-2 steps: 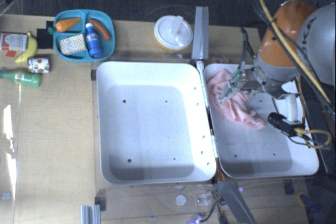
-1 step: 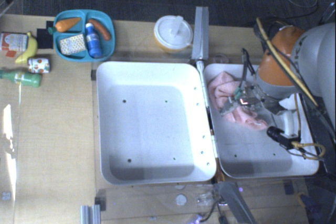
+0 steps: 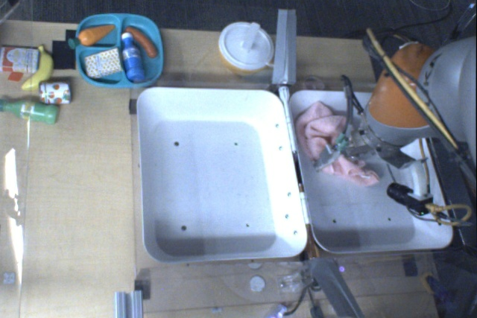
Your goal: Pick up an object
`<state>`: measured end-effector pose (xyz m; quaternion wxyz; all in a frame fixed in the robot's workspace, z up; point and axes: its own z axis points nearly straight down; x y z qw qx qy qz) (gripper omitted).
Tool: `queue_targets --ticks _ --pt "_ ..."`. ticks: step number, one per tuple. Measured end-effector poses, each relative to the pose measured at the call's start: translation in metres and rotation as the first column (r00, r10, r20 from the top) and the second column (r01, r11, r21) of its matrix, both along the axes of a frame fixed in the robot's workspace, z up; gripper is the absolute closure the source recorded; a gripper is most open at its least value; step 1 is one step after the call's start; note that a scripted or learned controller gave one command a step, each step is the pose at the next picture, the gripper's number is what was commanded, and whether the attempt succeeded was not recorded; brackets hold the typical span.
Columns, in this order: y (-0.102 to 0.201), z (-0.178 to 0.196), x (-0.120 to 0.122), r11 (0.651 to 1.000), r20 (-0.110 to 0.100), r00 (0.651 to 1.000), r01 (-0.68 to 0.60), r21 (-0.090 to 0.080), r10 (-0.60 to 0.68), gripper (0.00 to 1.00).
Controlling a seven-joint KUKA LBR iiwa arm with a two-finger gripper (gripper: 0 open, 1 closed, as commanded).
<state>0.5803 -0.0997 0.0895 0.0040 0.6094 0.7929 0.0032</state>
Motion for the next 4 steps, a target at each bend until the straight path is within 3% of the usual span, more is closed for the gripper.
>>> queue_targets --ticks 1,2,3,4 --pt "-0.001 0.012 0.003 1.000 0.010 1.000 0.000 -0.004 0.000 1.00" --pt "-0.002 0.002 -0.010 0.963 0.008 0.963 -0.269 -0.007 0.269 1.00" --pt "0.078 0.097 0.035 0.966 -0.003 0.966 -0.260 -0.002 0.260 1.00" --pt "0.065 0.096 0.076 0.965 -0.006 0.965 -0.262 -0.002 0.262 1.00"
